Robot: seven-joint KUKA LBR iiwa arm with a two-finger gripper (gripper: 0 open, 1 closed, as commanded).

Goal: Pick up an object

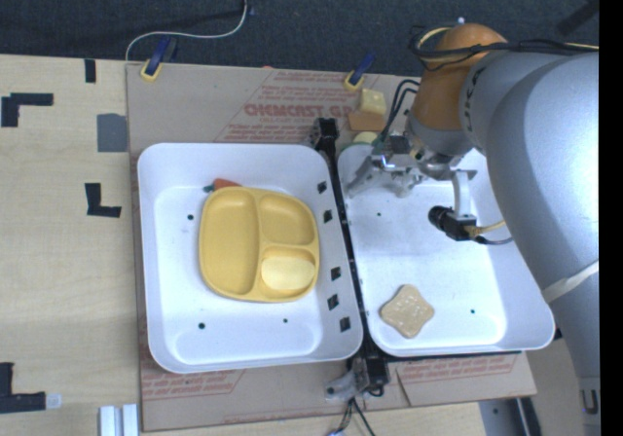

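Cracker (406,311) lies flat in right bin (487,259), near its front edge. Looks light, thin, rigid, likely brittle; pinch opposite edges, gently. Roughly square, no clear long axis, corners pointing diagonally. Pincer (389,171) sits at the bin's back, well apart; open or closed, can't tell. Yellow plate (255,239) in left bin (165,230).

Things in the two bins

A yellow divided plate (258,242) lies flat in the left bin (165,327); a tan waffle-like piece (407,310) lies flat near the right bin's (506,317) front edge.
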